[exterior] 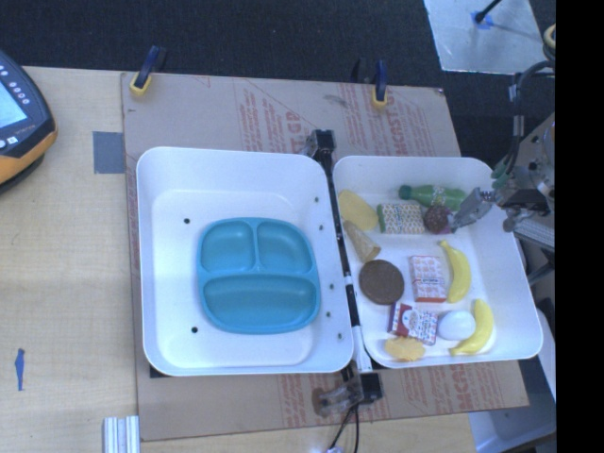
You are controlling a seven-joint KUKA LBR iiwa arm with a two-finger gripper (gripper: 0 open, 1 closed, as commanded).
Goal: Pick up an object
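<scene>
Gripper at the right bin's far edge, toy food scattered below

Camera view: two shallow white bins sit side by side on a sheet of brown cardboard [283,111] clamped to the bench. The left bin [160,253] holds a blue divided plate [258,275], lying flat near its middle. The right bin [514,281] holds the objects to be picked: a green bottle [432,194] lying on its side along the far wall, a speckled packet [402,218] just below it, a dark reddish round piece [436,219] beside the packet, a pale yellow piece [356,209] and a tan cone [363,243] near the left wall, a brown disc [381,281] in the middle, a red-and-white carton [428,278] just right of the disc, and a banana [459,270] beside the carton. Nearer the front lie a second red-and-white packet [413,324], a white egg [457,326], a second banana [479,328] and a yellow piece [406,349].

The gripper [472,210] reaches in from the right at the far right part of that bin, its tip just beside the reddish round piece. Whether it is spread or closed cannot be told from here, and nothing is seen held in it.
</scene>
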